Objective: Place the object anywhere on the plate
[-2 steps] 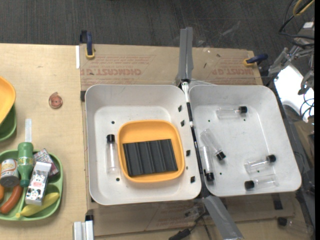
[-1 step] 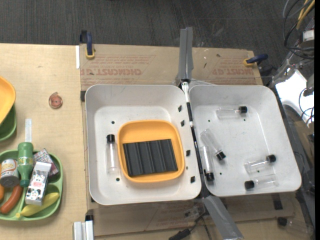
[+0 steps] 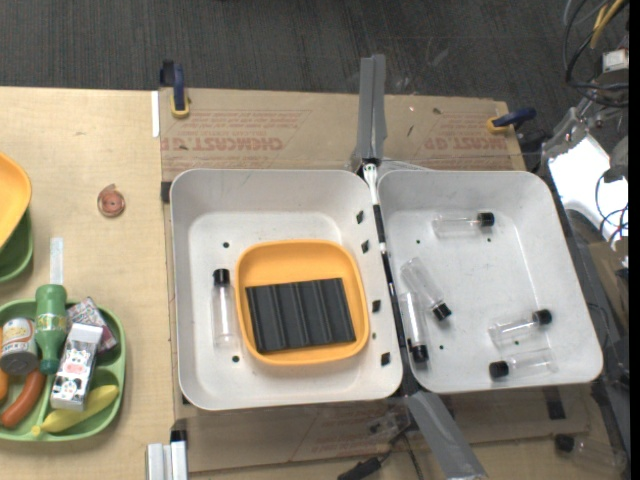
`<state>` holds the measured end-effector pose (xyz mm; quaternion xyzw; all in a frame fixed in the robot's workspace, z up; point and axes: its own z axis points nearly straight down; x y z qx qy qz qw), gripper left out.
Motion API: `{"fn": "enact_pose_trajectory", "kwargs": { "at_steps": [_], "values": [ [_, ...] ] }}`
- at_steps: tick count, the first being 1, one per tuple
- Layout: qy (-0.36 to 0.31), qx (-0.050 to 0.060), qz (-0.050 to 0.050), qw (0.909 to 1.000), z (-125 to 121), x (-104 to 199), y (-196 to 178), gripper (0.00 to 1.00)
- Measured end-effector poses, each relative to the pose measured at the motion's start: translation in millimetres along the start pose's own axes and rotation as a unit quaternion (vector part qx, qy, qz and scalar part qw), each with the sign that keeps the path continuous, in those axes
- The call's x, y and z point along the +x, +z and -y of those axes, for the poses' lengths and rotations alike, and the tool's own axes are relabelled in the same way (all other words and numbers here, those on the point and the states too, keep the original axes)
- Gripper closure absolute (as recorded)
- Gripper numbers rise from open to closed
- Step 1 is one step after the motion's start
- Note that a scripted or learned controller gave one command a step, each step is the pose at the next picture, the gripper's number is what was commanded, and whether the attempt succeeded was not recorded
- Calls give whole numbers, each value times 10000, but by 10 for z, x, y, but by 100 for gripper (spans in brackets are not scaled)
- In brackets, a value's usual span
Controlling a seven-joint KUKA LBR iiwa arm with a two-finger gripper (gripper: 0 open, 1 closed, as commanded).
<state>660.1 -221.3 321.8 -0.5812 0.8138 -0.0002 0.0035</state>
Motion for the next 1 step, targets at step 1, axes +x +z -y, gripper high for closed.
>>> {"fn": "enact_pose_trajectory", "kwargs": {
  "at_steps": [1],
  "values": [
    [-1662, -7, 2, 9861, -1, -4, 40, 0]
  ]
}}
